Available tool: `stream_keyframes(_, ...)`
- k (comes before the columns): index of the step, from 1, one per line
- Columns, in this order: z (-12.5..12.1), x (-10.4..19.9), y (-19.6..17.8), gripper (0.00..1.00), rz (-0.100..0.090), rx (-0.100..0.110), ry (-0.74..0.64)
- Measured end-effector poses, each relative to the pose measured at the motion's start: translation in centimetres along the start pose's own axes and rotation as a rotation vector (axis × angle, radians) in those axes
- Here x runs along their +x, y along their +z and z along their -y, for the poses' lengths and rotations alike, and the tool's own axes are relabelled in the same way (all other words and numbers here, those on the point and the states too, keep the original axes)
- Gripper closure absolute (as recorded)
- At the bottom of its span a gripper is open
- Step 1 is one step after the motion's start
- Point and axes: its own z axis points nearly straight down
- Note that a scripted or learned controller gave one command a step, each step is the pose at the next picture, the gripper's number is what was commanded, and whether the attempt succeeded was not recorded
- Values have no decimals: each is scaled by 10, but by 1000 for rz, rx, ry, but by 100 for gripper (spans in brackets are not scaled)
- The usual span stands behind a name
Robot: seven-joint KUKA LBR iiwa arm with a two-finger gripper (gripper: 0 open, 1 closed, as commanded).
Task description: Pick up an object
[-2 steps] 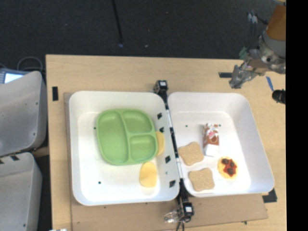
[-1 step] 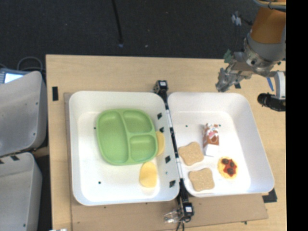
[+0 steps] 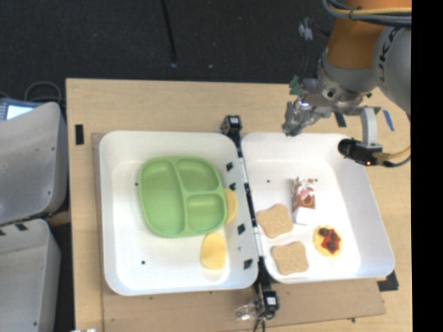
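Starting at the left bin (image 3: 111,185), a green divided plate (image 3: 182,196) is seen lying flat, with a yellow chip-like piece (image 3: 213,250) on the bin floor just near of it and a second yellow piece (image 3: 230,205) tucked against its right rim. The plate is judged stiff, light and smooth; its shallow raised rim would be the only place for a pinch. In the right bin (image 3: 360,185), two tan toast-like slices (image 3: 275,220) (image 3: 289,257) lie flat, judged thin and hard to get under. Beside them a small wrapped packet (image 3: 304,198) stands a little taller and is judged light and slightly crushable; its long sides offer the best hold. To the right of the nearer slice sits a small yellow disc with red topping (image 3: 327,241).

The gripper (image 3: 296,120) is held above the far left corner of the right bin, pointing down, well apart from every object. How far it is open cannot be told; nothing is seen in it.
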Motion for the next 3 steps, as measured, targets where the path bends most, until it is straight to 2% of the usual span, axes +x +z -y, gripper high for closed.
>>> stream_keyframes(1, 8, 52, 18, 100, 1, 1, 2)
stream_keyframes(3, 15, 160, 15, 100, 0, 1, 1)
